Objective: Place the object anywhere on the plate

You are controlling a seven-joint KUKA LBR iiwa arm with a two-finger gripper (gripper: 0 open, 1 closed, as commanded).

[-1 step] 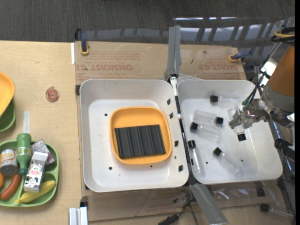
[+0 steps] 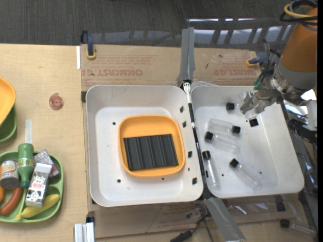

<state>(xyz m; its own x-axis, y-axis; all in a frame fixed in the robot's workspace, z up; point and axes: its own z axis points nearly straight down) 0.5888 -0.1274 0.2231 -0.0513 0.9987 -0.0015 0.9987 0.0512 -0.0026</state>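
The arm leans in over the right bin [image 2: 287, 185], its gripper [image 2: 251, 106] low among clear vials [image 2: 223, 125].

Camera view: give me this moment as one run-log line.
tool: over right bin, far corner | vials: lying in right bin | plate: left bin, holds dark ridged block | placement: not done

The arm [image 2: 302, 44] is cut off by the right edge. The claw [image 2: 251, 105] is too small and cluttered for its state to be judged. An orange bowl [image 2: 5, 101] and green dish [image 2: 6, 130] are cropped at the left edge.
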